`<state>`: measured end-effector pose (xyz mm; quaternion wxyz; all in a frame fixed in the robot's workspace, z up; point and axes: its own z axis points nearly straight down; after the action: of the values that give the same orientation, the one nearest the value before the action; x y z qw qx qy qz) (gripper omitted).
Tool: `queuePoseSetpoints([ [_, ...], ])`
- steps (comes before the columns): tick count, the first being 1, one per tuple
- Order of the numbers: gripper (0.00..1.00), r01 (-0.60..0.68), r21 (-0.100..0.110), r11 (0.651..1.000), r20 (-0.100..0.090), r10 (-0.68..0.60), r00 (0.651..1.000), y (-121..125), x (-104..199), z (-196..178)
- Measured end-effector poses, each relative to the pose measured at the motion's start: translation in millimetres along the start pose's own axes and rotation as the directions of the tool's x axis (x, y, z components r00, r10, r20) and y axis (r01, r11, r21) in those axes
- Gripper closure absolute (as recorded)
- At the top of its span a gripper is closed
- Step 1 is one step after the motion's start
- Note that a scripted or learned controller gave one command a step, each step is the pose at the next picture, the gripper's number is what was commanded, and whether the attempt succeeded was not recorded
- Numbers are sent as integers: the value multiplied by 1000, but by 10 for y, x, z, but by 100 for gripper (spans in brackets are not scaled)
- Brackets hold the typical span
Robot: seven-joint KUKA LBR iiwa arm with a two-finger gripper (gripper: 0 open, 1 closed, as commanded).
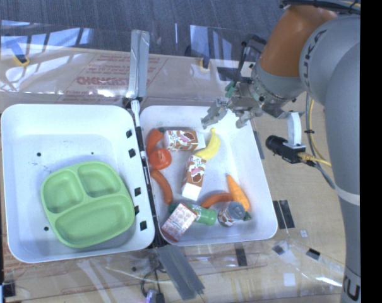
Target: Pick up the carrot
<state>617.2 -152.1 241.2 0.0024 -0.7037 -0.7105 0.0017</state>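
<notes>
The carrot (237,193), orange and tapered, lies in the right bin (257,169) near its right wall, pointing up-left. My gripper (226,117) hovers above the far end of that bin, well up-screen of the carrot, with its two fingers (211,116) spread apart and nothing between them. A yellow banana (209,146) lies just below the gripper.
The right bin also holds a small carton (182,139), a second carton (194,177), a red tomato (160,159), orange-red sausages (162,184), a packet (179,220) and a small bottle (232,214). A green divided plate (88,203) sits in the left bin (20,169).
</notes>
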Motion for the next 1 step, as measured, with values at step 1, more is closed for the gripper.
queuePoseSetpoints([
  [1, 0, -97, 0, 995, 0, 97, 995, -314, -578, 449],
])
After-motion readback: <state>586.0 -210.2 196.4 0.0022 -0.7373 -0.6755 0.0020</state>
